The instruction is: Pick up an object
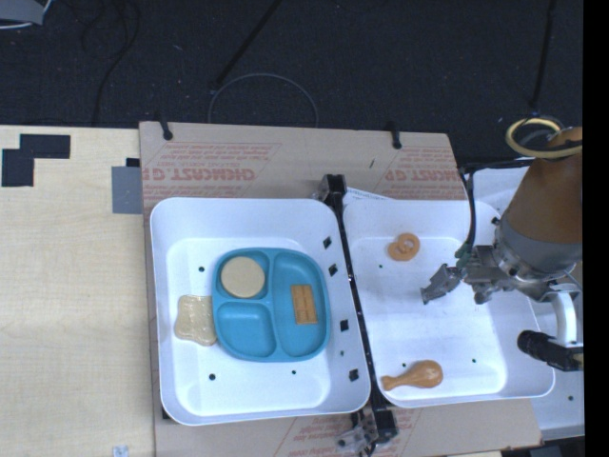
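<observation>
Camera view: two-finger gripper point(440, 288) hovers over the right white bin point(495, 374), fingers look slightly parted, nothing between them. Nearest target is the small orange ring-shaped toy point(403, 247), just up-left; the tan drumstick-shaped toy point(414, 376) lies well apart near the front wall. Centre over the ring before descending, straddle it squarely.

From my end the arm point(550, 208) runs off the right edge, so I only get the wrist part. The gripper point(440, 286) is small and dark, and I honestly can't make out its fingers. The right bin point(381, 369) loses its far-right side under the arm, just behind the gripper. The lettering on the cardboard point(285, 165) is too fuzzy to read.
</observation>
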`<state>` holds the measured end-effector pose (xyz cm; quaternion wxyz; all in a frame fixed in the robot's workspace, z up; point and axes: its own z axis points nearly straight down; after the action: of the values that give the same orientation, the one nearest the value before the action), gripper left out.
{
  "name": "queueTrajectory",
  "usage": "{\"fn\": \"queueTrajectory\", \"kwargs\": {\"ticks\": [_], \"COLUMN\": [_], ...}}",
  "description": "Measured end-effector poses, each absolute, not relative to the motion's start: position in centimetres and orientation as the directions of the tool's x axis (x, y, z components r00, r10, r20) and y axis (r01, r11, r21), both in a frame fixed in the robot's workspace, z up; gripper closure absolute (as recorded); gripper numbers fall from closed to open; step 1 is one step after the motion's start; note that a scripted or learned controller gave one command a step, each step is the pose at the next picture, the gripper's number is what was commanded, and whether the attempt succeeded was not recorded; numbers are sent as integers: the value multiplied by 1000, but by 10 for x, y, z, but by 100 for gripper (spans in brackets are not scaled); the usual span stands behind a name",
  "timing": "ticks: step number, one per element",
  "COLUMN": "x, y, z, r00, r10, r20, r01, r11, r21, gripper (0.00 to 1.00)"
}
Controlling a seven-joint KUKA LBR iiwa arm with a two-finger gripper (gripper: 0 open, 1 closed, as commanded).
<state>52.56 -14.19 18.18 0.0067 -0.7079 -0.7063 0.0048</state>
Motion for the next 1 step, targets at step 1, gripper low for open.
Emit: {"fn": "queueTrajectory", "kwargs": {"ticks": [1], "x": [529], "y": [-142], "z": [189], "r00": [0], "r10": [1000], "r20": [0], "r01": [1000], "r11": [0], "r21": [-2], "gripper": [0]}}
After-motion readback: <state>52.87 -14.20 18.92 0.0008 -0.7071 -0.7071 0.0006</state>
